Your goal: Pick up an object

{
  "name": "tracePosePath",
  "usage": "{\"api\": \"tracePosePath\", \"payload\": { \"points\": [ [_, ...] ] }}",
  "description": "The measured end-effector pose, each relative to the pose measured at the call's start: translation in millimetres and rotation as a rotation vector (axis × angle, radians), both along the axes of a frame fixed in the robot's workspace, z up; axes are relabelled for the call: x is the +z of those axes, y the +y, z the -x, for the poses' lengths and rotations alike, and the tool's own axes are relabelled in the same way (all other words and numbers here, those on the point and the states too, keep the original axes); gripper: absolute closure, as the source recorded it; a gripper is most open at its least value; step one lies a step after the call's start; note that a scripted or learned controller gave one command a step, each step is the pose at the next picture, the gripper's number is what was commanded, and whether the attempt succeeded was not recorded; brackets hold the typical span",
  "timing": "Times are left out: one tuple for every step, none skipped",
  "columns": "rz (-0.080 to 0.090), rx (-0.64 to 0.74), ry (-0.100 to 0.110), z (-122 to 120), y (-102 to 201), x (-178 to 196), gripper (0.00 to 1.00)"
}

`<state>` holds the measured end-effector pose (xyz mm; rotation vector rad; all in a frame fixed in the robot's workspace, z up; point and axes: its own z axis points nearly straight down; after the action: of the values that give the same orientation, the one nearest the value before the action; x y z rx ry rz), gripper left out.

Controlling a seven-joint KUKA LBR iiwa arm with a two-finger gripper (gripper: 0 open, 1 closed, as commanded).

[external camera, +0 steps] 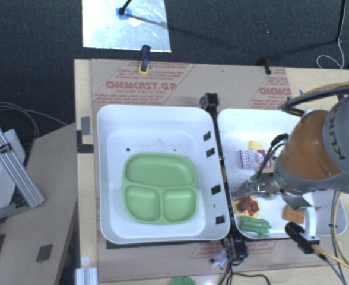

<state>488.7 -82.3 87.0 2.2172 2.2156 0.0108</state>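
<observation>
The worktop [180, 76] is a pale board printed with red lettering, carrying two shallow white bins side by side. The left bin [112, 123], well off to the gripper's left, is smooth moulded plastic with rounded corners and holds a light green divided plate [160, 187], matte, with three soft-edged compartments. The right bin [234, 126] lies directly under the arm [317, 150], whose grey shell and orange band cover much of it.

The gripper [254, 186] hangs low over this bin's near-left part; whether it is spread or pressed together I cannot tell, since its tip is dark and small against the clutter.

Candidate objects sit close around it. Just beyond it lies a small printed packet [252, 158], flat and boxy, probably light and stiff enough to pinch across its short sides. A yellow piece [255, 145] sits just past that, touching or nearly so. Just below the gripper is a red, lumpy toy food [246, 206], and nearer the bin's front edge a green pod-shaped toy [254, 224], elongated and ribbed; both look like light, hard plastic, likely slippery, so taking the green one across its narrow middle seems safest. An orange block [292, 214] lies to the gripper's right, partly under the arm.
</observation>
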Motion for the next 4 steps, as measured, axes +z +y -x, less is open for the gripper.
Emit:
{"api": "tracePosePath", "payload": {
  "points": [
    [0.000, 0.004, 0.005, -15, -1, 30, 0.00],
    [-0.001, 0.000, 0.009, 2, -18, -3, 0.00],
    [0.001, 0.006, 0.004, -50, -20, -2, 0.00],
    [-0.001, 0.000, 0.012, 4, -15, -3, 0.00]
  ]
}}
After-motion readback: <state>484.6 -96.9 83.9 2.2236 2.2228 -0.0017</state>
